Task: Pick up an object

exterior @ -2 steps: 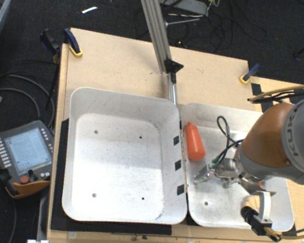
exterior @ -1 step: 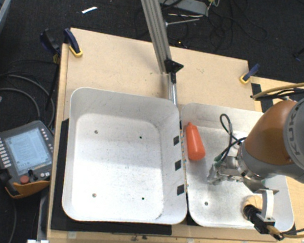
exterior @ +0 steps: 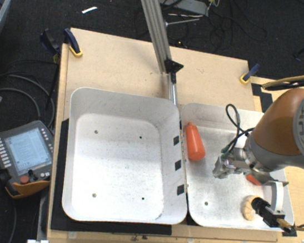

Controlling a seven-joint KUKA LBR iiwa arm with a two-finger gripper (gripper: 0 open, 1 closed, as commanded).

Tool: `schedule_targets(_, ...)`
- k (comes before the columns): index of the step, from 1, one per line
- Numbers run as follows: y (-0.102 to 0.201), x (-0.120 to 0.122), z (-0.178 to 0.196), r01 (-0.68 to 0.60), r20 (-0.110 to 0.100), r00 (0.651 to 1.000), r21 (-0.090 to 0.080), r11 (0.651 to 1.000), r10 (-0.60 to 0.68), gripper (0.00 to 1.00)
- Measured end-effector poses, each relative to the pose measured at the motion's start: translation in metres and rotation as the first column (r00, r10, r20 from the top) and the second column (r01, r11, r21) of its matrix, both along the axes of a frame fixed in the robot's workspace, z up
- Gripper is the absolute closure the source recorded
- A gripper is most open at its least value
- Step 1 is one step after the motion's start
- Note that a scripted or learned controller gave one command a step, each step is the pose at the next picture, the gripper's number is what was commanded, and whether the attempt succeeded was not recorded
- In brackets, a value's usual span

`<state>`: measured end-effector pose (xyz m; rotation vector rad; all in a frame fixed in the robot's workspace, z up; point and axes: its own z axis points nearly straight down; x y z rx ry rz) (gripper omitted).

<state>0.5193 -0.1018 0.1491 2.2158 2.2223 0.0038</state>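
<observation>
Since the gripper (exterior: 222, 171), open or closed I cannot tell, hangs over bare floor in the right bin (exterior: 215, 212), just right of the orange object (exterior: 195, 143) by the bin's left wall, a straight descent would probably grasp nothing.

In the right shallow white bin (exterior: 212, 213), the orange tapered plastic carrot (exterior: 195, 142) lies left of and behind the gripper (exterior: 220, 172). The small red piece (exterior: 254, 180) lies right of the gripper, and the beige round lump (exterior: 248, 209) right and in front of it.
</observation>
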Motion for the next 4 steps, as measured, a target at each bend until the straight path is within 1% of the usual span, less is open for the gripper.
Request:
schedule_targets(1, 0.006, 0.001, 0.061, -0.001, 0.003, 1.0, -0.001, 1.0, 0.001, 1.0)
schedule_targets(2, 0.006, 0.002, 0.071, 0.0, -0.002, 1.0, 0.0, 1.0, 0.0, 1.0)
schedule_targets(3, 0.063, 0.008, 0.078, -0.005, -0.003, 1.0, 0.002, 1.0, 0.005, 1.0)
schedule_targets(4, 0.12, 0.008, 0.07, -0.006, -0.006, 1.0, 0.003, 1.0, 0.006, 1.0)
